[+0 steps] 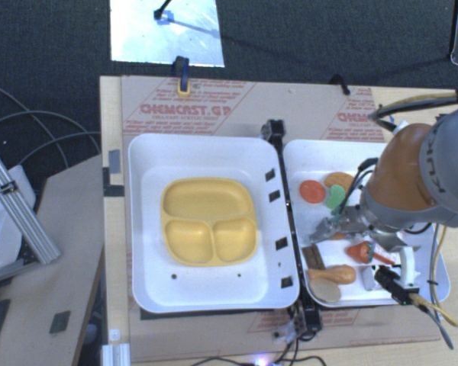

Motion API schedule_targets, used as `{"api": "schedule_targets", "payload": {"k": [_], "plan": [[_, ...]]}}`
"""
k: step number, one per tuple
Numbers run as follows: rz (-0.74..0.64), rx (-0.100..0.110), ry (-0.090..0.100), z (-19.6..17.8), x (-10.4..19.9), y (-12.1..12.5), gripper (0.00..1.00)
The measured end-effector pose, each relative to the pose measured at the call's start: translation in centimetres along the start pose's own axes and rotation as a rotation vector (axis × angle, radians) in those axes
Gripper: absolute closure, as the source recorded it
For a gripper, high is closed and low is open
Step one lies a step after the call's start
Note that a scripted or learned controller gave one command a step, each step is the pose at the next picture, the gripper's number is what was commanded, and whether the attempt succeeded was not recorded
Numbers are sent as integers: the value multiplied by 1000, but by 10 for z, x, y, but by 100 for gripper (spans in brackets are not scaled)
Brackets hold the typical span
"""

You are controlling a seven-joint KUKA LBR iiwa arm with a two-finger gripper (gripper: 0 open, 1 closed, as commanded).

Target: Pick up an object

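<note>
Camera view had the arm (pixel 416 175) coming in over the right bin (pixel 304 161), with the gripper (pixel 326 229) low over the middle of that bin's left half and pointing at its left wall. Honestly couldn't tell how far open it was from this angle, and I couldn't see anything held in it either. All the pickable stuff was toy food in the right bin. A red round piece (pixel 313 191) sat towards the bin's far-left part. An orange-brown piece (pixel 338 179) was just behind it and a green piece (pixel 335 197) just beside it, all three bunched close together. Along the bin's left wall, nearer the front, lay a dark brown stick (pixel 314 256). A tan drumstick-looking piece (pixel 333 274) lay close to the front wall, with a pale flat disc (pixel 326 293) right against that wall. A red-orange piece (pixel 359 252) sat around the bin's middle, partly under the wrist. Just beside the right bin, on its left, was the left bin (pixel 153 166), and that one held a yellow divided tray (pixel 210 219) lying flat in its centre.
</note>
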State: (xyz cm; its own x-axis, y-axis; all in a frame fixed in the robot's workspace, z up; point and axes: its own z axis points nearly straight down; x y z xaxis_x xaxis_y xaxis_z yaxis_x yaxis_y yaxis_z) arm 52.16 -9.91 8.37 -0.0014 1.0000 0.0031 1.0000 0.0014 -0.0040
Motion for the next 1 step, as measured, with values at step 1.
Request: {"api": "schedule_targets", "payload": {"k": [1], "plan": [[1, -8, -3, -12, -2, 3, 100]]}}
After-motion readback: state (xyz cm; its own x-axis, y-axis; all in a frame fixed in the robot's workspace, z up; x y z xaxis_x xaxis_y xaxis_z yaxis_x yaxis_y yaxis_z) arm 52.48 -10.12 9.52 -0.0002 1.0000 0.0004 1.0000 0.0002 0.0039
